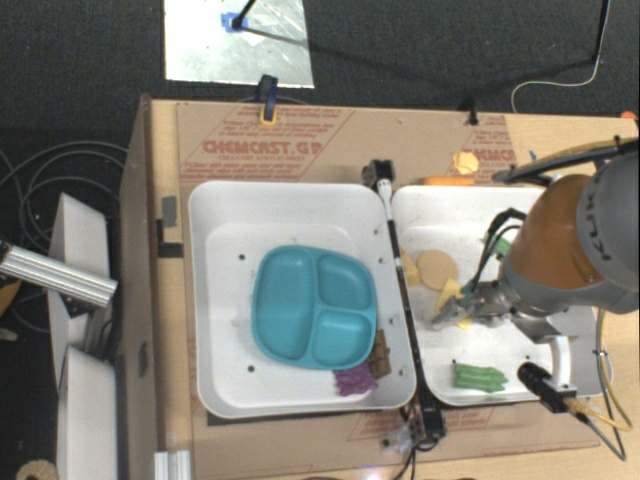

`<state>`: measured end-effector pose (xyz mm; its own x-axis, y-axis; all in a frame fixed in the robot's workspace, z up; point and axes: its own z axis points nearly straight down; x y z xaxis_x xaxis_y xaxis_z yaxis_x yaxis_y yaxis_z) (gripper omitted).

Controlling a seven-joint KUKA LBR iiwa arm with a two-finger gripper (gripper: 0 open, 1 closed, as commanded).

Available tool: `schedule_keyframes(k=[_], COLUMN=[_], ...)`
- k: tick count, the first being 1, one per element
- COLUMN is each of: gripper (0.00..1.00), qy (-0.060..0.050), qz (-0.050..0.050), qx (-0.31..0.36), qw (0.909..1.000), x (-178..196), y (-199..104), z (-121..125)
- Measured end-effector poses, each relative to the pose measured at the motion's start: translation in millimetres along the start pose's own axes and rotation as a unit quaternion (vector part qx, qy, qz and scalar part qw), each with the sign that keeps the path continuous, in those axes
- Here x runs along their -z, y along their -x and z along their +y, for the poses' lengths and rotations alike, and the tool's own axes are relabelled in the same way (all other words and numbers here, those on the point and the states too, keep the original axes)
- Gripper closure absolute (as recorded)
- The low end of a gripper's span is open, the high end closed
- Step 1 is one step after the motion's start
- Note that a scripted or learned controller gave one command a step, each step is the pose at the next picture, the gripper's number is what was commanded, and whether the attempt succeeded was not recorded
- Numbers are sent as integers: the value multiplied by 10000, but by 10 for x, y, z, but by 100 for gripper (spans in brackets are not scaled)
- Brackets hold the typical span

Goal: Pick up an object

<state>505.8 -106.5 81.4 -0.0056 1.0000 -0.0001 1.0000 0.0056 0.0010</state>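
My gripper (450, 311) is low in the right bin (437, 391), near its left wall, at the end of the grey arm with the orange band (548, 236). It sits right over a small yellow piece (448, 291). A tan round piece (436, 266) lies just above it. A green bumpy object (478, 376) rests near the bin's front edge, below the gripper. An orange carrot-like piece (447, 180) lies on the bin's far rim.
The left bin (215, 218) holds a teal divided plate (314, 305), with a purple object (352, 379) and a brown one (380, 356) at its lower right. A black clamp (379, 174) sits between the bins. Cables run at the right.
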Motion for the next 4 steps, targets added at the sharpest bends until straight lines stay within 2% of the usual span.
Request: schedule_keyframes(k=[1,2,3,4], gripper=[0,0,0,0], qy=[55,-18,-17,63], qz=[-25,14,2,-16], qx=[-4,3,-28,7], qw=[10000,10000,10000,10000], x=[549,355,13,403], y=[355,-87,76,157], z=[720,400,268,1170])
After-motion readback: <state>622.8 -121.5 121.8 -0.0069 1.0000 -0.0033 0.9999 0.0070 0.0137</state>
